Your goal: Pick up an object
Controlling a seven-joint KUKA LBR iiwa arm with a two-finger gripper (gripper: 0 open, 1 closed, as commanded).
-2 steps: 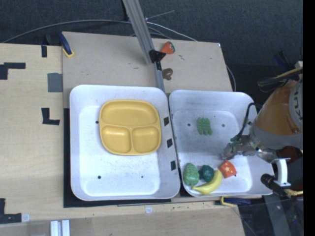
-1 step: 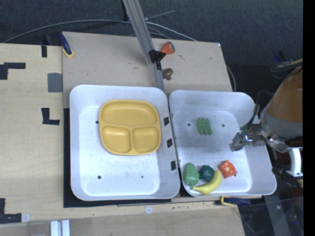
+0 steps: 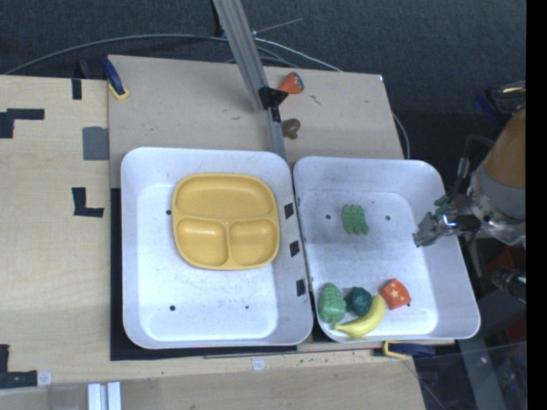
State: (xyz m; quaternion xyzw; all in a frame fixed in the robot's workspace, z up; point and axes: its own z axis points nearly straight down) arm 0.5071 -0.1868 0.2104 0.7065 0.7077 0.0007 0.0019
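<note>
Two white bins sit side by side mid-table. The left bin (image 3: 145, 314) carries a yellow tray (image 3: 226, 220) with three compartments, lying toward the bin's far edge.

Right bin (image 3: 453, 306): five small items. A green ridged piece (image 3: 355, 219) lies alone near the middle, toward the far edge. The other four crowd the near edge: a light green piece (image 3: 330, 301) in the near-left corner, a dark green piece (image 3: 358, 300) touching it, a banana (image 3: 366, 321) curving under both along the near wall, and a red piece (image 3: 395, 294) just beside the banana's right tip.

The arm enters over the right bin's right wall. The pincer (image 3: 430, 228) hangs at that wall, tips pointing inward toward the bin floor. Nothing is between the tips; whether they are spread or closed, I cannot tell at this size and blur.

Judgement: the grasp has not begun, and the pick is wholly ahead. The lone ridged piece looks the easiest target, with free floor all round it and the pincer nearest to it. The clustered four press against each other and the wall, leaving little room for a finger to slip between, so a try there would likely nudge neighbours.

On the table's far side a grey pole (image 3: 244, 41) slants up, with an orange clamp (image 3: 291, 82) beside it.
</note>
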